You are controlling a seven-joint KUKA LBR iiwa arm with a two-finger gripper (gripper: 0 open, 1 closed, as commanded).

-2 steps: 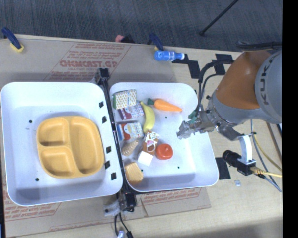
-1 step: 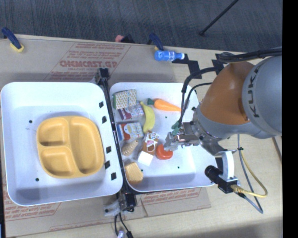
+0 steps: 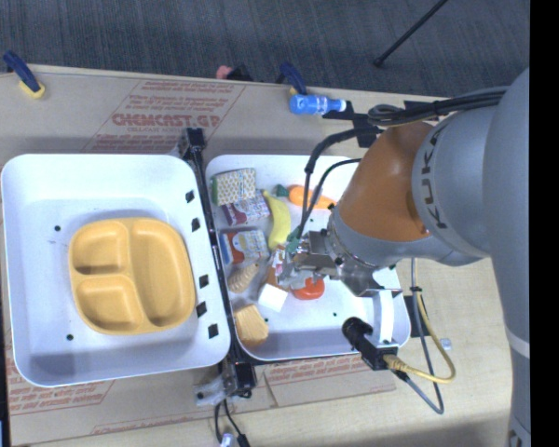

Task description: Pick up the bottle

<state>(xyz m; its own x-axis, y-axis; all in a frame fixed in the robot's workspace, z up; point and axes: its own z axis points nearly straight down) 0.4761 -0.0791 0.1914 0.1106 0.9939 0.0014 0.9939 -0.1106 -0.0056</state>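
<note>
Seemingly the bottle (image 3: 247,245) — red-and-white, lying flat — sits beside the claw (image 3: 293,261), whose state I cannot tell.

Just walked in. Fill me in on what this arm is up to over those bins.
The KUKA arm reaches in from the right over the right bin, its gripper low among a clutter of toy food: a banana, snack packets, a red piece. The left bin holds a yellow divided tray. Nothing visibly sits between the fingers.
</note>
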